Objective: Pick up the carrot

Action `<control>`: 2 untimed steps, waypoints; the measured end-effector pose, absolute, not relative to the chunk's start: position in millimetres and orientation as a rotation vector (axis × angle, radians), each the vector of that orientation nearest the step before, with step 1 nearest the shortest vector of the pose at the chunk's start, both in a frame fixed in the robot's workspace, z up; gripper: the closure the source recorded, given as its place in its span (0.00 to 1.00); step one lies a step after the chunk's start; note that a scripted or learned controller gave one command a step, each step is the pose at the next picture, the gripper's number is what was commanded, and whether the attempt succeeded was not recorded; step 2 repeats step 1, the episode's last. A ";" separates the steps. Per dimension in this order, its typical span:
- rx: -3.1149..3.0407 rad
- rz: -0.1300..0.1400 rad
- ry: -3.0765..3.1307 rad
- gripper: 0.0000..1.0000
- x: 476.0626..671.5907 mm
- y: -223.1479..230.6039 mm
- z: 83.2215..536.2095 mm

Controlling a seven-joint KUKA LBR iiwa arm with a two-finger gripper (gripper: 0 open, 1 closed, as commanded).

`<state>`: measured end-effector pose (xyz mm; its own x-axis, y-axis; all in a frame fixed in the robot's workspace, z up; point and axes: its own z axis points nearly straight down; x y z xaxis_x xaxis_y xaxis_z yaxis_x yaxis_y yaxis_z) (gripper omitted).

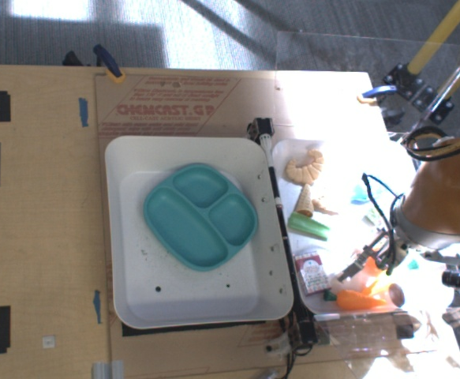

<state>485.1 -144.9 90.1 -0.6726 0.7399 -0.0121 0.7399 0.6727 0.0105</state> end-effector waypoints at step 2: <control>1.266 0.013 2.843 1.00 489.0 -144.9 102.7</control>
